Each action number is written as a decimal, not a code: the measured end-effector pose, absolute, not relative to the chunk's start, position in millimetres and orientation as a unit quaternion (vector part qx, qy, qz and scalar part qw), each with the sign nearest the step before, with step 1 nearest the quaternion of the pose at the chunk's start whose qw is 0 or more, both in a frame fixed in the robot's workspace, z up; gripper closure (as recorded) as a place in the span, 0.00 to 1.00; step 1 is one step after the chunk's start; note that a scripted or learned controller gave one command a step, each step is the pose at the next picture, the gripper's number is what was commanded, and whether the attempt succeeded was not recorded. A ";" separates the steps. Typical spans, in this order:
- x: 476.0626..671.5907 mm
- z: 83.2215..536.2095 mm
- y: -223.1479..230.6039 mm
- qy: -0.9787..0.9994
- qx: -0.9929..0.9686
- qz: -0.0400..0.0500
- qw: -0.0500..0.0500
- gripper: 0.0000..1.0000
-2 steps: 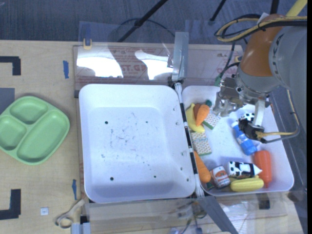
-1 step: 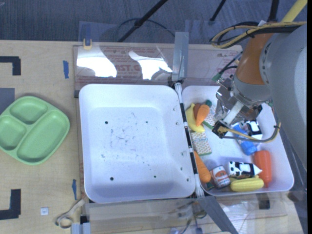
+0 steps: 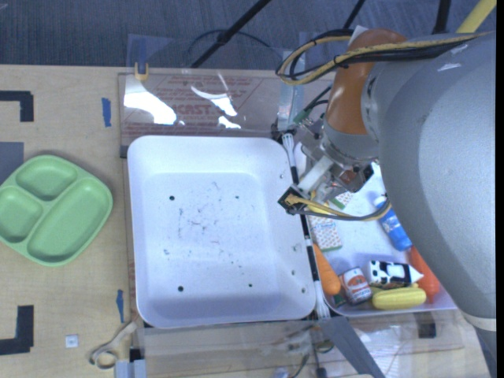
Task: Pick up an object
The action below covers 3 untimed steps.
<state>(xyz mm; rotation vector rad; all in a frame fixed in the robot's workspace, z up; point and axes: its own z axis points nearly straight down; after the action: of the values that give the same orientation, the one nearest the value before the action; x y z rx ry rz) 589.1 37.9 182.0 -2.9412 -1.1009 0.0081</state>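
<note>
So the grey arm (image 3: 441, 195) is reaching in from the right and hanging over the right bin (image 3: 394, 312), covering most of it. The gripper (image 3: 344, 178) is sitting over that bin's far left part, close to the wall it shares with the left bin (image 3: 157, 164), and honestly I can't tell whether it's spread or pressed together, or whether it's gripping anything. The stuff to pick from is all crowding along the near edge of the right bin: a toy carrot (image 3: 326, 272) is lying along the left wall, a small can (image 3: 356, 285) is sitting just beside it, then a yellow banana-looking thing (image 3: 398, 298) is lying near the near edge with a black-and-white cow-print item (image 3: 392, 272) right behind it. An orange-red piece (image 3: 426, 279) is peeking out from under the arm, a blue object (image 3: 391, 228) is lying further back, and a patterned card (image 3: 326, 233) is resting by the left wall. A green divided plate (image 3: 52, 209) is sitting on the bench, well off to the left of both bins.
</note>
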 end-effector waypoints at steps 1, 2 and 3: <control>617.3 142.6 115.3 -0.375 -0.927 0.003 0.000 1.00; 655.8 90.7 152.6 -0.233 -0.972 0.001 0.001 1.00; 656.0 98.2 152.5 -0.232 -0.973 0.002 0.002 1.00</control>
<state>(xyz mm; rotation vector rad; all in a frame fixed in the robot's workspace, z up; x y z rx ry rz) 656.0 152.5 98.2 -3.0517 -0.7292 0.0072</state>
